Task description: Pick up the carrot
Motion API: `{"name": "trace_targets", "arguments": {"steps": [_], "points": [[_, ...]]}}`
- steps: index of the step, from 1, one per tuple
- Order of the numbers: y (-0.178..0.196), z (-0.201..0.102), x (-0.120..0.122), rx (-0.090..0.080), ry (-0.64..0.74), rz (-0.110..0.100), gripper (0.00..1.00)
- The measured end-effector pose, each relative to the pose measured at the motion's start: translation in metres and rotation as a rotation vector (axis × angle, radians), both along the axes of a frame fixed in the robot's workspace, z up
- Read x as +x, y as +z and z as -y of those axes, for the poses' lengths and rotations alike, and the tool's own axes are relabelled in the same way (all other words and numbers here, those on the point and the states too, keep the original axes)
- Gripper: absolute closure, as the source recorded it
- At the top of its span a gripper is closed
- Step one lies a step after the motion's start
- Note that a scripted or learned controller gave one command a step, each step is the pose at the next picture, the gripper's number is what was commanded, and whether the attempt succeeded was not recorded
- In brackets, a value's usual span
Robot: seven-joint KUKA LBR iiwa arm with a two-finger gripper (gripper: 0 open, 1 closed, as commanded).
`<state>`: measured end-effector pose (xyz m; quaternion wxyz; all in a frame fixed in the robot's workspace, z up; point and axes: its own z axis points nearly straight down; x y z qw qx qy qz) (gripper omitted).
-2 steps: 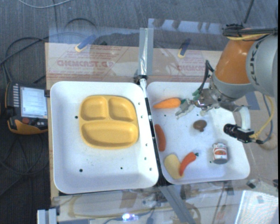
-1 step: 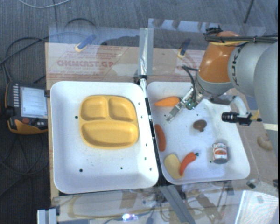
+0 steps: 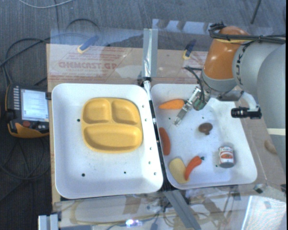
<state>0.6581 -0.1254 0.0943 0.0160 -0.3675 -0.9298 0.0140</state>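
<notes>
- We see the carrot (image 3: 172,104) lying near the far left corner of the right bin (image 3: 240,143), close to the wall that divides it from the left bin (image 3: 67,143).
- Its long axis runs roughly left to right in the camera view, with the narrow tip pointing toward the divider and the thick end toward the arm.
- Our end effector (image 3: 181,116) sits just beside the carrot, a little nearer the camera and to its right; the fingers slant down and left from the wrist.
- The fingertips look slightly spread with nothing between them, and they do not appear to touch the carrot.
- We judge the coming move to be a short shift away from the camera and slightly left, with the fingers closing across the carrot's narrow width.
- Only one arm is here, so it is the nearer by default.
</notes>
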Motion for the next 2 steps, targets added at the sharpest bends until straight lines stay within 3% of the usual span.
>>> {"name": "trace_targets", "arguments": {"steps": [1,2], "points": [[0.010,-0.001,0.006,-0.003,0.001,0.034,1.00],[0.090,-0.070,-0.014,0.013,-0.100,0.042,1.00]]}}
